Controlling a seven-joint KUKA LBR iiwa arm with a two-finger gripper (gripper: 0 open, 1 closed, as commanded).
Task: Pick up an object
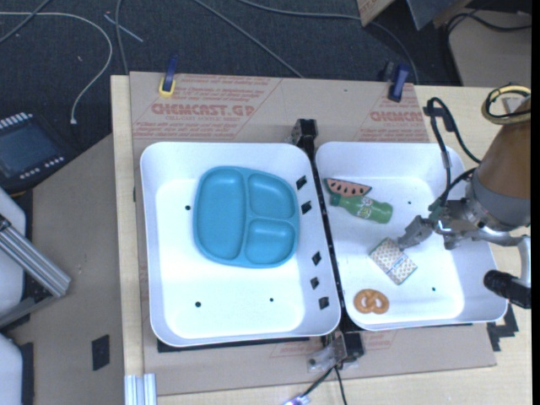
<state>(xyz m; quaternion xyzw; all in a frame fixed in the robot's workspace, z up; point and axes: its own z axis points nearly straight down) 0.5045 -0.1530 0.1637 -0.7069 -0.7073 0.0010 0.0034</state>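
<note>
Dark carpet strewn with loose cables surrounds the table (253,99), a cardboard-topped surface carrying two shallow white bins clipped side by side. Going near to far in the right bin (439,298): a small pretzel (370,302) lies toward the bin's 7 o'clock corner, well clear of its neighbours; just past it, near the centre, sits a checkered packet (393,261), tilted on its diagonal; farther back, around 11 o'clock, a green bottle-like object (368,209) lies on its side touching a watermelon slice (348,187). These four are scattered loosely, probably so any one can serve as the thing to pick up. The claw (415,233) comes in from 3 o'clock and hangs just beside the packet's upper right corner, which suggests the packet is the intended target; nothing sits between its fingers. Whether those fingers are spread or closed I cannot tell, since they blur into one grey shape at this angle. Behind it rise the grey wrist and orange band of the arm (506,175), with a black cable looping above. In the left bin (169,294), a blue divided plate (246,216) lies flat at centre, its three compartments bare.
</note>
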